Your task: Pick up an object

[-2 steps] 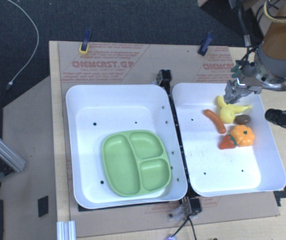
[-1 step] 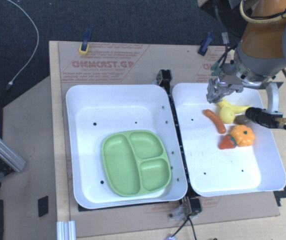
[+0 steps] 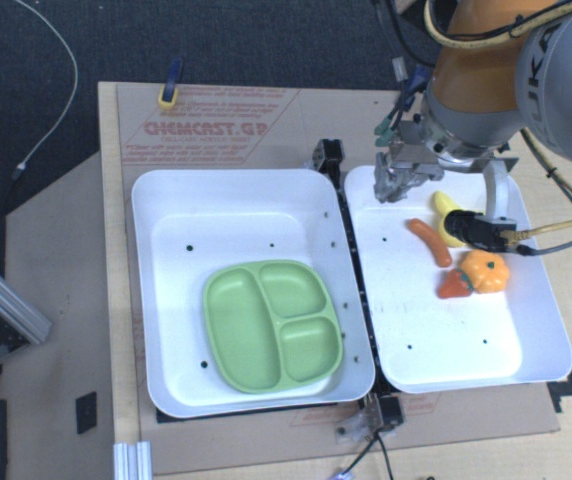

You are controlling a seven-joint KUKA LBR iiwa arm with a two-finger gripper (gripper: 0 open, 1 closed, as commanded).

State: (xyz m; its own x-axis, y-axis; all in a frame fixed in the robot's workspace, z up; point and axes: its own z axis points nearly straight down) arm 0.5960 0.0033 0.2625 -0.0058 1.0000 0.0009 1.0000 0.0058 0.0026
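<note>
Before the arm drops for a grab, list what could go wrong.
1. The gripper hangs over the far left corner of the right bin, close to its wall and apart from the nearest sausage toy. Dropping here would likely catch nothing or strike the wall.
2. The orange toy and the red piece touch, so grabbing one may shove the other.

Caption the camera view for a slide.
Gripper at right white bin's far corner, beside colourful toy foods; green divided plastic plate lies in left white bin.
</note>
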